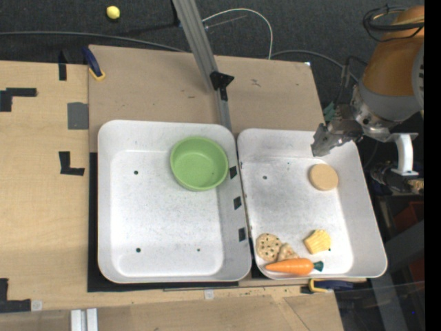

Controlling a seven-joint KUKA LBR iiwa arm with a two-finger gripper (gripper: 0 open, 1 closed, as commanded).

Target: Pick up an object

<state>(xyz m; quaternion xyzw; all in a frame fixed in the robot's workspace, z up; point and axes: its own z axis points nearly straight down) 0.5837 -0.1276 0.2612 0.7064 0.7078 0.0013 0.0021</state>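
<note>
Camera view — green bowl [199, 163] in left bin [117, 205].

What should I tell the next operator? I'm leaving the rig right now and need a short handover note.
Gripper: above the far edge of the right bin, just beyond the tan disc; nothing seen between its fingers.
Right bin: disc near the far right; cookie, cheese wedge and carrot at the near edge.
Left bin: green bowl at its far right.
Done: nothing picked up yet.
Left: the whole pick; the disc is the closest object to the gripper and probably the easiest target.
</note>
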